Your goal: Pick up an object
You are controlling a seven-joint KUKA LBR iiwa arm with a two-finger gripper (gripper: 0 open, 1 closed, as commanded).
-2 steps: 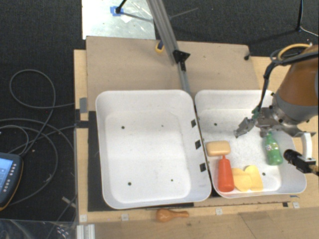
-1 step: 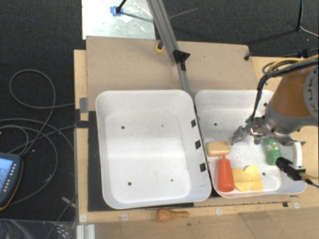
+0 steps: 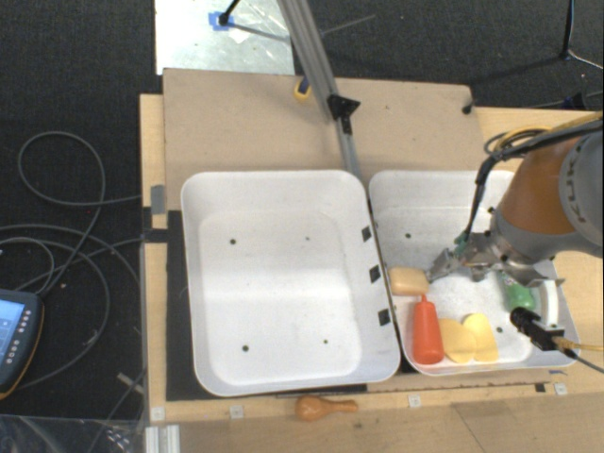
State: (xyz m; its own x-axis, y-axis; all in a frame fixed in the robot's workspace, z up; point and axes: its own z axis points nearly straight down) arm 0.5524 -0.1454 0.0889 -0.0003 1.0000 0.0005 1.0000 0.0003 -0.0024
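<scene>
Gripper (image 3: pixel 453 264) hovers in the right bin (image 3: pixel 406 206), apparently empty with jaw spread hard to judge, the tan block (image 3: pixel 408 281) at its eight o'clock; descending here risks missing it.

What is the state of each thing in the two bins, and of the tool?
Orange bottle: lying in the right bin, near its front edge.
Yellow objects: lying beside the bottle, touching each other.
Beige block: resting by the right bin's left wall.
Green object: partly hidden under the arm.
Tool: low over the right bin, holding nothing visible.
</scene>
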